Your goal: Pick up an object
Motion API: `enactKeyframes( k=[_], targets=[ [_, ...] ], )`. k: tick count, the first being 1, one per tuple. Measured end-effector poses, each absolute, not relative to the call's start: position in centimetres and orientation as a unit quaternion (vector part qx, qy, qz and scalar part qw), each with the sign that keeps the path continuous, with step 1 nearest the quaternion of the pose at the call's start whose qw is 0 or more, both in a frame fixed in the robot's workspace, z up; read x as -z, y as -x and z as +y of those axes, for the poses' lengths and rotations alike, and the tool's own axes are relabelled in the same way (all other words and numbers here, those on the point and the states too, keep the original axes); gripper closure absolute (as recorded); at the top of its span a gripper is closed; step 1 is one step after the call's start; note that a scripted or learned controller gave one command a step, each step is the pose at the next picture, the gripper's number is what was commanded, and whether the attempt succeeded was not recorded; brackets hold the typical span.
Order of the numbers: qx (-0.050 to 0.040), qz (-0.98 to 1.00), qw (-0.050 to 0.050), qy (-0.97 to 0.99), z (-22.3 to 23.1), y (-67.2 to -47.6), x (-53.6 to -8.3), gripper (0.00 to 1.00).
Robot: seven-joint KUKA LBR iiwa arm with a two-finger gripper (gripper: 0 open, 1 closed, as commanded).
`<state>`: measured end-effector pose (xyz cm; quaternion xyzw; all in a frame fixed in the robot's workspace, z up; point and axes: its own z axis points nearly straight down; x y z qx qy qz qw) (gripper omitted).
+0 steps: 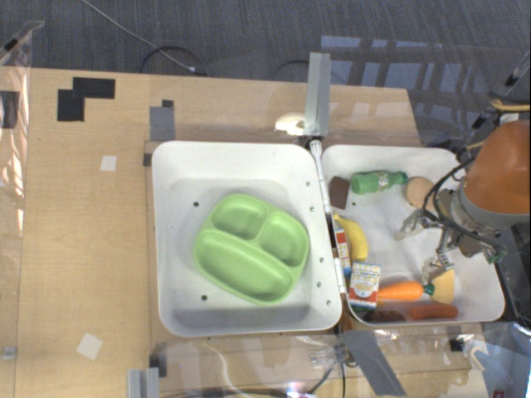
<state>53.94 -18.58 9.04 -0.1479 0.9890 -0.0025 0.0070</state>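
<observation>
My gripper (423, 245) hangs low in the right bin (390, 157), reaching in from the right under the orange wrist band. Its fingers are spread open, one fingertip (408, 225) toward the bin's middle and the other just above a pale yellow wedge (445, 286); I see nothing between them. Around it lie a green bottle (377, 181), a beige egg (418, 191), a yellow banana (355, 237), a small carton (363, 282), an orange carrot (400, 291), a red sausage (421, 311) and a brown block (338, 192).
The left bin (178, 305) holds a green divided plate (253, 247). A grey metal post (318, 94) stands behind the wall between the bins. Wooden bench surface (75, 247) lies to the left.
</observation>
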Motion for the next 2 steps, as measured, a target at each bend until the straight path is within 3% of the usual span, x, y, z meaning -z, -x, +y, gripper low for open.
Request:
enactKeyframes(
  k=[1,2],
  targets=[
    [0.0010,0.988,0.001,0.156,-18.5,-64.3,-8.9,0.00],
    [-0.0022,0.957,-0.004,0.290,-20.5,-66.8,-8.7,0.00]
  ],
)
